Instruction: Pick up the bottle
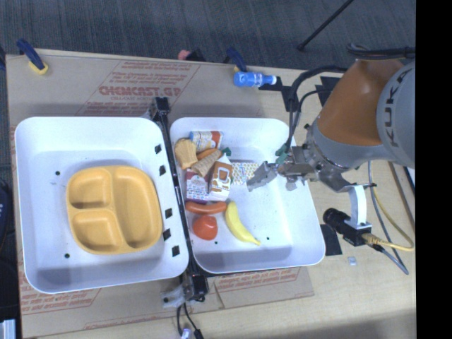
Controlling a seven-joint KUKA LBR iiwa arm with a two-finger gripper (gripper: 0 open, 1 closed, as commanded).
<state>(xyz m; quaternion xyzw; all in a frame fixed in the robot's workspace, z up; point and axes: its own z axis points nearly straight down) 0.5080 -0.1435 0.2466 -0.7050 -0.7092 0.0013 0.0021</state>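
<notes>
Nearest, low in the right bin [300,249] — banana [241,224], tomato [205,227]. Left bin [28,189] with yellow tray [113,208]. Pincer [261,177] over right bin, grasp state impossible to tell. Bottle [205,139] lying at right bin's far-left corner — among snacks.

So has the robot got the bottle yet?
Not yet, nothing looks done. The bottle lies at the back of the right bin, among the toy food. In hand: the gripper hangs over that bin, beside the pile and apart from the bottle. Left to do: reaching it, gripping it and lifting it.
</notes>
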